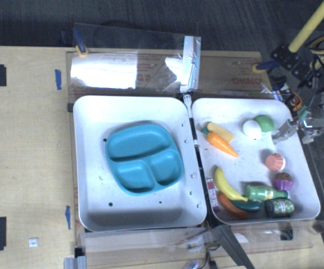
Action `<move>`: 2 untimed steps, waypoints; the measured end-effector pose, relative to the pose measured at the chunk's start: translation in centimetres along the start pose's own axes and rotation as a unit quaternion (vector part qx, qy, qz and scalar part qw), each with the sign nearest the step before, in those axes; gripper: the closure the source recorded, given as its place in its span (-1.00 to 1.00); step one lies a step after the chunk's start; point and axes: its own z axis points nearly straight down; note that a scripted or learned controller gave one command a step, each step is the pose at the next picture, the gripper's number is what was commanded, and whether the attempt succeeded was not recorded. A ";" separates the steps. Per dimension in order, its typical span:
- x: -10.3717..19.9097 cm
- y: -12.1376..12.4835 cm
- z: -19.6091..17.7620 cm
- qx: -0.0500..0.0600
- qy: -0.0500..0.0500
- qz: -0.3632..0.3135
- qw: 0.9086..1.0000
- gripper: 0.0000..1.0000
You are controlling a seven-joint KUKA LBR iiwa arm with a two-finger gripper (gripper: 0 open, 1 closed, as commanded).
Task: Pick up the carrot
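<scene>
The carrot [222, 144] is orange with a green stub at its upper-left end. It lies slantwise in the upper left of the right bin [310, 175], close to the wall between the two bins. A small yellow piece [220, 131] rests against its upper side. At the right bin's upper right rim, a grey metal part that looks like my gripper [290, 129] reaches in from a tangle of hardware. It sits well to the right of the carrot, with a white ball [252, 129] and a green ball [265, 123] in between.
The left bin [89, 122] holds a blue divided plate [144, 157]. The right bin also holds a pink piece [274, 162], a purple cupcake [282, 181], a banana [228, 185], a green bottle [261, 193] and a dark can [278, 207]. Cables crowd the upper right.
</scene>
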 end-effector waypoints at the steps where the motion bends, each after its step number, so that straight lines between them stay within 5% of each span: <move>1: 7.2 0.6 5.2 0.002 0.001 -0.022 1.000 -1.00; 2: 12.8 2.9 10.7 0.003 0.001 0.009 1.000 -1.00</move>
